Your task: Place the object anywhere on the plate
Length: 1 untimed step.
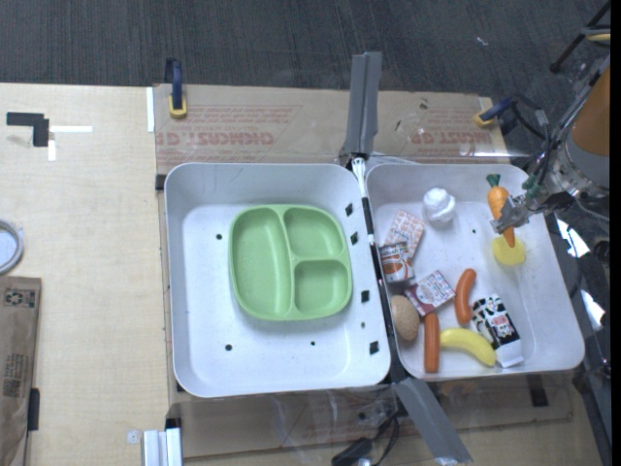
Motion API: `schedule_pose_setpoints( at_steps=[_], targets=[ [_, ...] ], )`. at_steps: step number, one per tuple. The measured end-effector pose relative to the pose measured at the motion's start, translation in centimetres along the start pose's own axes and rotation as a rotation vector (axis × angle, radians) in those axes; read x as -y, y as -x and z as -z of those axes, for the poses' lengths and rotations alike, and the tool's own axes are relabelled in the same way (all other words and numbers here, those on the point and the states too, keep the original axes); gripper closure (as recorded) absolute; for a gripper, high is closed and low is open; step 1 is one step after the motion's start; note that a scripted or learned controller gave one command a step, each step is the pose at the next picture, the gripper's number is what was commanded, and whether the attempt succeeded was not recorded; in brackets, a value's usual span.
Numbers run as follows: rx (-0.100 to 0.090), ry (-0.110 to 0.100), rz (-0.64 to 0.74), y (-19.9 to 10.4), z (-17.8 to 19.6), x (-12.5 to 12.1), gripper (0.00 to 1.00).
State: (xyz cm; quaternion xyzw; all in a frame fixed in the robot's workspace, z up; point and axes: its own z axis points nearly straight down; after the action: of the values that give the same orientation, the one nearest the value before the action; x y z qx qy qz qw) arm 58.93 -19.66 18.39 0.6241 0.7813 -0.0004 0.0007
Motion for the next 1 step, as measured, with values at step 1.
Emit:
schedule_pose_setpoints(
  at_steps=[1],
  targets=[
    [-0.002, -0.002, 0.182, -5.95, -4.37, -0.84, 1.00]
  ],
)
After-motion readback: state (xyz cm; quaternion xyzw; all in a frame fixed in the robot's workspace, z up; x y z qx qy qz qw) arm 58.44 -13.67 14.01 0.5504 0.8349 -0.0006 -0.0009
